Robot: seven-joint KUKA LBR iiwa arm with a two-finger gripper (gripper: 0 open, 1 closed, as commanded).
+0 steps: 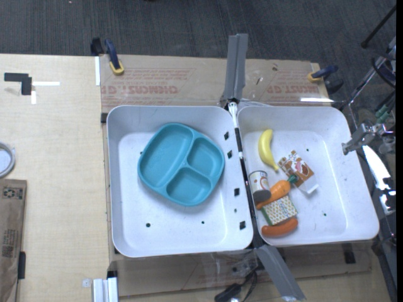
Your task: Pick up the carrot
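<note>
Carrot (279, 189) in right bin (337, 168), near its left wall, lying at slant, orange end up-right. Touching clutter: small can (258, 181) just left, patterned packet (279, 210) below, snack packet (297, 168) at upper right. Banana (267, 147) above, apart. Sausage (279, 228) near bin's front. Left bin (123, 187) holds blue divided plate (181, 163). Gripper (360, 138) at right bin's right rim, well apart from carrot; fingers' state: cannot tell.

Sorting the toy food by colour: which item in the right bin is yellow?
The banana, curved, at the back of the pile; the carrot and the sausage nearer the front are orange.
</note>
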